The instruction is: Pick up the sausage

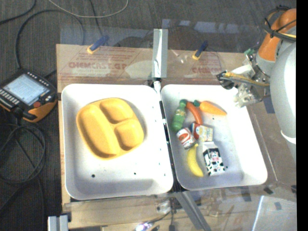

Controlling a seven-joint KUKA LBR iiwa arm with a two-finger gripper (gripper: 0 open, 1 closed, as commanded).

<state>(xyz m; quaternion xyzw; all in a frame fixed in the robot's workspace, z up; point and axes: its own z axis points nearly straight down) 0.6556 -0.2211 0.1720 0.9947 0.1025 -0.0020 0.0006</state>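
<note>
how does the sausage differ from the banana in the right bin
The reddish-orange curved sausage is darker and thinner than the plump yellow banana. The sausage lies toward the far side of the right white bin, between a green bottle and an orange carrot; the banana lies toward the near side, beside a black-and-white carton. Both are curved and lie flat, away from the end effector.

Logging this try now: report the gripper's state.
Gripper: cannot be told; it hangs over the right bin's far right corner, apart from the sausage.
</note>
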